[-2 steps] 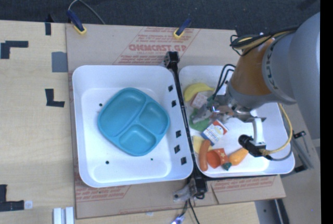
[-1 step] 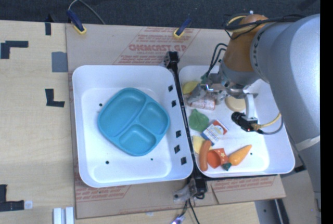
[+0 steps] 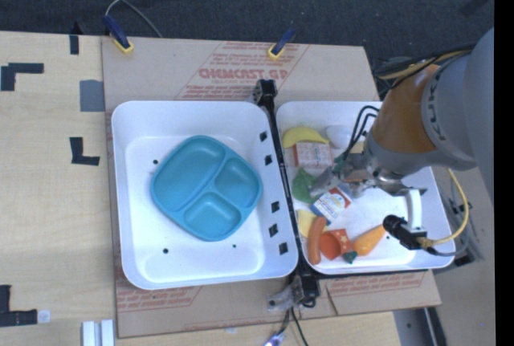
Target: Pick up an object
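The right bin (image 3: 438, 212) holds a heap of toy foods: a yellow banana (image 3: 303, 134), a small tan carton (image 3: 310, 153), a green piece (image 3: 303, 185), a white and red packet (image 3: 330, 203), a red piece (image 3: 318, 238) and an orange carrot (image 3: 369, 240). My gripper (image 3: 344, 174) is low over the middle of this bin, right above the packet and beside the green piece. The wrist and its orange band (image 3: 401, 128) cover the bin's far right part. Nothing can be seen held in the gripper.
The left bin (image 3: 128, 176) carries a blue divided plate (image 3: 207, 186). A black divider (image 3: 277, 168) runs between the two bins. A cable with a black plug (image 3: 405, 232) hangs over the right bin's front right corner. Cardboard lies under both bins.
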Controlling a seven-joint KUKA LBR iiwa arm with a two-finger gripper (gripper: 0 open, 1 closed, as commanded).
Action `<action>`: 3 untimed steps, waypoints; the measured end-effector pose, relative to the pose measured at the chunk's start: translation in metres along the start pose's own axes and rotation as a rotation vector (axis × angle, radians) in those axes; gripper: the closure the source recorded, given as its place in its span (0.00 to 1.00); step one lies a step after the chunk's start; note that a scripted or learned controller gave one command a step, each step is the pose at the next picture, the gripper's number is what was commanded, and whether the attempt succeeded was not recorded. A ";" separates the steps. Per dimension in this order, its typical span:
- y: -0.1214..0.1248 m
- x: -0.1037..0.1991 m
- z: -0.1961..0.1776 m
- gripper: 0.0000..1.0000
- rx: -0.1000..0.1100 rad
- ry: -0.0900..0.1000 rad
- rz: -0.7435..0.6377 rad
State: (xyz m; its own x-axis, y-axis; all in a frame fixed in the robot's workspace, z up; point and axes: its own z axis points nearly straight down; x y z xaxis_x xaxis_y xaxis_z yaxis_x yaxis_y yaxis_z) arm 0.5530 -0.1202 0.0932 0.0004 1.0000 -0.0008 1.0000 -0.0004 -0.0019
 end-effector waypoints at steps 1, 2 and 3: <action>0.064 0.021 0.007 0.00 -0.007 0.000 -0.002; 0.063 0.020 -0.003 1.00 -0.005 0.000 -0.002; 0.063 0.021 -0.003 0.00 -0.006 0.000 -0.003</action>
State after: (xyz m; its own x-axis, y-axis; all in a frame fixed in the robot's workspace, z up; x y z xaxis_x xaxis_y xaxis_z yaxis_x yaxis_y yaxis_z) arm 0.6165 -0.0996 0.0960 -0.0022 1.0000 -0.0006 1.0000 0.0022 0.0039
